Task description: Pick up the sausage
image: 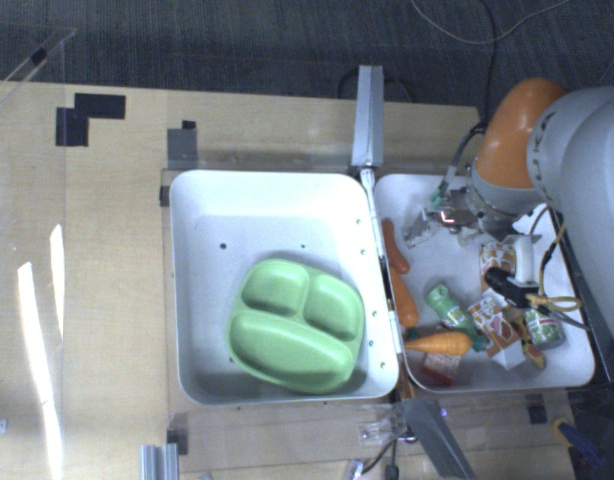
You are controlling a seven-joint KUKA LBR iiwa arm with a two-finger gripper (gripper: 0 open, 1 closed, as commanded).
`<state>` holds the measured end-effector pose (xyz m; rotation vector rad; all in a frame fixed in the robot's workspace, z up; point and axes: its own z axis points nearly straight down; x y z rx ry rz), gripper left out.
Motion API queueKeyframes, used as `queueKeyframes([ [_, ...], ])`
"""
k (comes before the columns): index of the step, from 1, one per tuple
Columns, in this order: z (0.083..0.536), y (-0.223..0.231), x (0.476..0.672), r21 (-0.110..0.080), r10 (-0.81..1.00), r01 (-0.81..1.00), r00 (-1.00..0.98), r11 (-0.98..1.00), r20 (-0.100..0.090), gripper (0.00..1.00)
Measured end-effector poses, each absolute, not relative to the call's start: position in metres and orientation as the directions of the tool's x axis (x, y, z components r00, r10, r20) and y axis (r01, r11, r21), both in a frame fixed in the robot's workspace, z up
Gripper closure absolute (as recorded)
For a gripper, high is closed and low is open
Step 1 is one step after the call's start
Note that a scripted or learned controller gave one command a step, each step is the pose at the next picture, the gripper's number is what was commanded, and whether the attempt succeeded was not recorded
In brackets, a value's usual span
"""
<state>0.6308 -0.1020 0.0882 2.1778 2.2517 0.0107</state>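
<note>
A pale wooden bench (97, 298) is sitting under a dark carpeted floor edge, carrying two shallow white bins side by side. The left white bin (202, 208) is holding one green three-compartment plastic tray (297, 323). The right white bin (577, 368) is holding the clutter.

Over that right bin the grey arm with the orange band (522, 138) is reaching in from the right, and its two-finger gripper (442, 218) is hovering over the bin's upper part. Whether it is parted or closed, I cannot tell from this slant, and nothing is showing in its grasp.

The slim reddish-brown toy sausage (393, 247) is lying against the right bin's left wall, its long axis running roughly up and down the view, parallel to that wall. It is sitting to the view's left of the gripper and slightly lower, near but apart. So the coming move is looking like a short shift towards the divider and a descent, with the grip set across the narrow width.

Counting: one sausage; just below it one orange-brown elongated piece (405, 303); one orange toy carrot (439, 344) lying crosswise; one green toy bottle (447, 303); several printed packets (492, 323), too jumbled to count.
</note>
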Motion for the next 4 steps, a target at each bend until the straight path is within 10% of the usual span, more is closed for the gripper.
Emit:
queueKeyframes([
  [1,0.088,-0.084,0.671,0.009,0.986,0.986,-0.167,0.167,-0.003,0.0],
  [2,0.102,-0.082,0.674,0.017,0.985,0.985,-0.173,0.173,-0.006,1.0],
  [3,0.102,-0.082,0.674,0.017,0.985,0.985,-0.174,0.174,-0.005,0.0],
  [4,0.089,-0.099,0.607,0.01,0.977,0.977,-0.212,0.212,-0.003,0.0],
])
